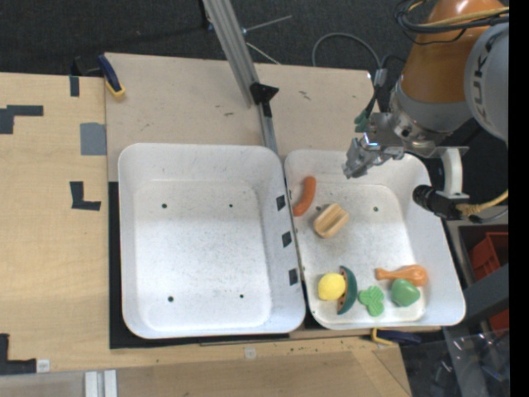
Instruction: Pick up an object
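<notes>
Claw (355,167) hangs at the right bin's (442,246) upper edge, its grip state impossible to tell. Bread roll (330,220) lies nearest, below-left; sausage (304,195) further left, nearly upright.

Arm (463,56): grey rounded casing, broad glossy orange band above the wrist. Black cables loop over the band's top. Wrist below the band: pale metal fittings, small green parts beside them. Gripper (357,165): grey metal, small.

even overhead light, soft shadows, slightly grainy, mildly soft focus.
</notes>
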